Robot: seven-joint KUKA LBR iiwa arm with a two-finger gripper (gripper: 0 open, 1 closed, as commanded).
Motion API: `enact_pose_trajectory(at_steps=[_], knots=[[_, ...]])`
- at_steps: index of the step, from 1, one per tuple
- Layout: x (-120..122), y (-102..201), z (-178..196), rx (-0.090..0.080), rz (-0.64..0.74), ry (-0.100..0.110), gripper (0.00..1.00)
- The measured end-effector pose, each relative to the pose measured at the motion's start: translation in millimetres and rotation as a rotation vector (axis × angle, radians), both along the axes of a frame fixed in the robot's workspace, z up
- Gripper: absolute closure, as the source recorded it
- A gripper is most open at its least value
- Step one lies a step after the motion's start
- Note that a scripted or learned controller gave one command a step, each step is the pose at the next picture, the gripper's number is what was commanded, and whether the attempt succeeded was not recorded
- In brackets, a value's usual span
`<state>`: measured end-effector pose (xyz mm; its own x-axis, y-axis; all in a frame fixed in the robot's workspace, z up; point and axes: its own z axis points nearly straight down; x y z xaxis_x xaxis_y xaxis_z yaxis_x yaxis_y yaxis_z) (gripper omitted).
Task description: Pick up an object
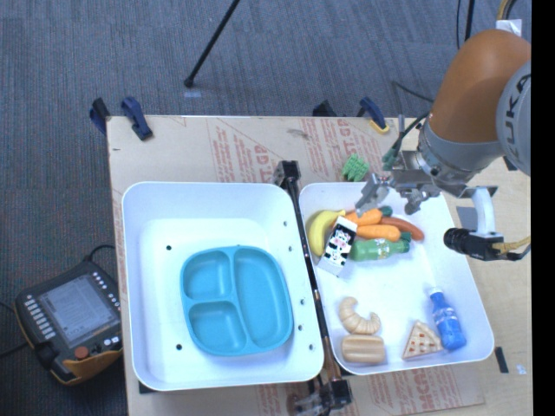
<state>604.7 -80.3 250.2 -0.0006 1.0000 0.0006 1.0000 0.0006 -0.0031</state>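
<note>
Nothing lifted yet — the gripper (389, 199) hangs spread and unladen at upper right. Carrots (379, 226) lie just beneath — grasp remains

Glossy plastic is seen in the blue tray (236, 300) and white bins (143, 232); the bench (217, 146) looks matt cardboard.

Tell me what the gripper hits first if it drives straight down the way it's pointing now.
Most likely the carrots: the gripper hangs over the cluster at the far end of the right bin, with the green bottle and banana beside them. Height is hard to judge from this slant.
</note>
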Motion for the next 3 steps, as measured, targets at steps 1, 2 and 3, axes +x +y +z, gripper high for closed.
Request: enact_pose_trajectory(at_steps=[1, 2, 3], knots=[[10, -35, -110, 0.001, 0.048, 0.002, 0.00], [41, -91, -156, 0.003, -0.091, -0.014, 0.00], [42, -102, -158, 0.003, 0.126, -0.006, 0.00]])
